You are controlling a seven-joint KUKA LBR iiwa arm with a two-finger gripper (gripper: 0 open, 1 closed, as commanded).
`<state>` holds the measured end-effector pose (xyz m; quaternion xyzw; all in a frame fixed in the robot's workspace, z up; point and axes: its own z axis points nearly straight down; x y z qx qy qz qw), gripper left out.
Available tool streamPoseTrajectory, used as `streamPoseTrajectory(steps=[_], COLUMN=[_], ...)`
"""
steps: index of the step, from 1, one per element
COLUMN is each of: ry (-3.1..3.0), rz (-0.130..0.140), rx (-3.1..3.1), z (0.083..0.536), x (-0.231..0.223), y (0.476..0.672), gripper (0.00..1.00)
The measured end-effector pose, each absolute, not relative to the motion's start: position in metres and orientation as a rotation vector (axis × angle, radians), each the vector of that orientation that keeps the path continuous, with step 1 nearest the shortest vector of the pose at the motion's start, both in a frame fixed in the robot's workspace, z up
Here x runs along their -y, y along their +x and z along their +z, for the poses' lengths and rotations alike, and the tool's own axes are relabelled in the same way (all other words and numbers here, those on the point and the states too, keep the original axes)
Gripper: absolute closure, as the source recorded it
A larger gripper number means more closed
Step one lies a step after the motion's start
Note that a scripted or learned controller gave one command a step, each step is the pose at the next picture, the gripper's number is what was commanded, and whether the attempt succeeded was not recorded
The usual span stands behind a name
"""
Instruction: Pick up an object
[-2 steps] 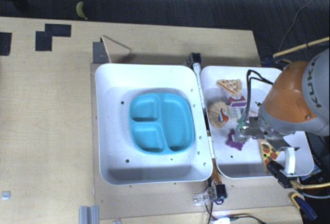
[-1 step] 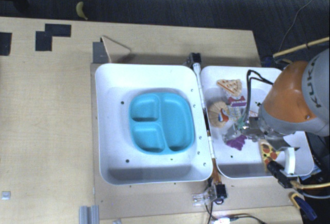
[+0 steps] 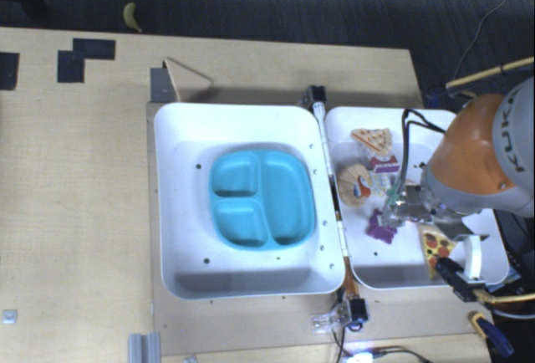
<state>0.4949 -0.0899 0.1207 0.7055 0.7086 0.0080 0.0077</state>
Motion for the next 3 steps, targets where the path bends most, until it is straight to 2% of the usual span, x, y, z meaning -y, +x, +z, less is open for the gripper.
streamPoseTrajectory(steps=[1, 2, 3], ry=[2.215, 2.210, 2.212], rz=[0.005, 0.006, 0.003], rx=[-2.226, -2.226, -2.227], z=[0.185, 0.299, 0.298], x=[0.029, 0.016, 0.016], y=[0.536, 0.634, 0.634], gripper=[1.00, 1.00, 0.00])
